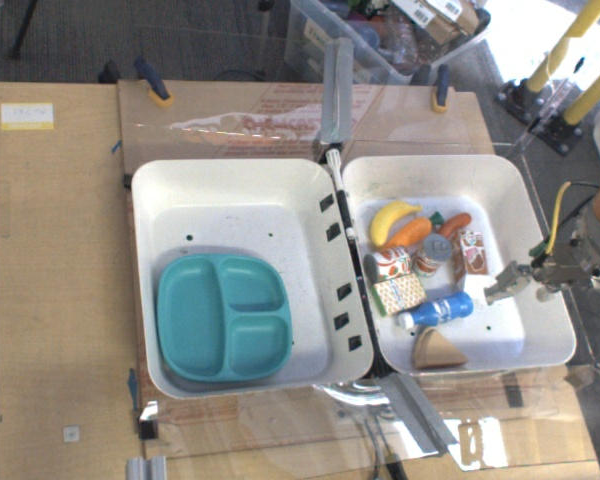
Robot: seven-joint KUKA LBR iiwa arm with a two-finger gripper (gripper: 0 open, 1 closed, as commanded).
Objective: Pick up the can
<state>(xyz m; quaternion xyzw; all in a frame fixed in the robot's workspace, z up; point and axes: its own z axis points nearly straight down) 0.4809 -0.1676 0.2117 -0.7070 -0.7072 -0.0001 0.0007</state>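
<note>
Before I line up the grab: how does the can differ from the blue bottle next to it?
The can is short, grey and stands upright, its round top facing the camera; the blue bottle is long and lies on its side, white cap pointing left. The can sits mid-pile among the food items; the bottle lies nearer the front, closer to the hand. Both are in the right bin.

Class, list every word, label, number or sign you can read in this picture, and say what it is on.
None can be read.
White label on the bench: print too small.
Sticker on the box in the clear tub: blurred.
Can, small carton, patterned packet, blue bottle: printing too small to read.
</note>
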